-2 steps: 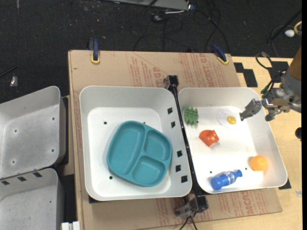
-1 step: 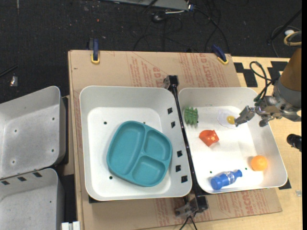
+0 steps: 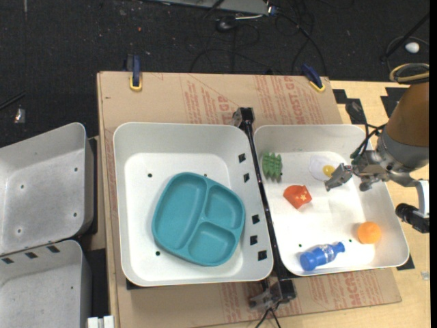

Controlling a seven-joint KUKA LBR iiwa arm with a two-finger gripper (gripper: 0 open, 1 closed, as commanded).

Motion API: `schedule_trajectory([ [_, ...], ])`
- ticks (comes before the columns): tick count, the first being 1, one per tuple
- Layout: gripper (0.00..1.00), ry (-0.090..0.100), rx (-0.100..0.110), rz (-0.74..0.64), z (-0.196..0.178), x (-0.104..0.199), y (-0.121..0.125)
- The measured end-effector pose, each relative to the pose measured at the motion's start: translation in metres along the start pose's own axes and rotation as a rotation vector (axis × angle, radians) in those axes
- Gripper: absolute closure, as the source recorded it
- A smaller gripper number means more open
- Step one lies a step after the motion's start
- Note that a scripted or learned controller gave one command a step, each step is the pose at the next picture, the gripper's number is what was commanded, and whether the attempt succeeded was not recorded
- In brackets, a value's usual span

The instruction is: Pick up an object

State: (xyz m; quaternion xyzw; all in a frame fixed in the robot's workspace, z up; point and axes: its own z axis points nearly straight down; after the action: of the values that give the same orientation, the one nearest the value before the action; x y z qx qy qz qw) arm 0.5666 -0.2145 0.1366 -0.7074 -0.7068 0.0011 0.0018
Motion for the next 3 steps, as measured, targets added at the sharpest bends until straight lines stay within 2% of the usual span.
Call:
schedule_trajectory([
  [1, 1.00, -0.002, -0.006, -0.001, -0.013, 0.000, 0.002],
  [2, 1.00, -0.003, -0.010, -0.003, -0.075, 0.005, -0.001],
  [3, 1.00, -0.004, -0.010, -0.004, -0.115, 0.005, 0.000],
])
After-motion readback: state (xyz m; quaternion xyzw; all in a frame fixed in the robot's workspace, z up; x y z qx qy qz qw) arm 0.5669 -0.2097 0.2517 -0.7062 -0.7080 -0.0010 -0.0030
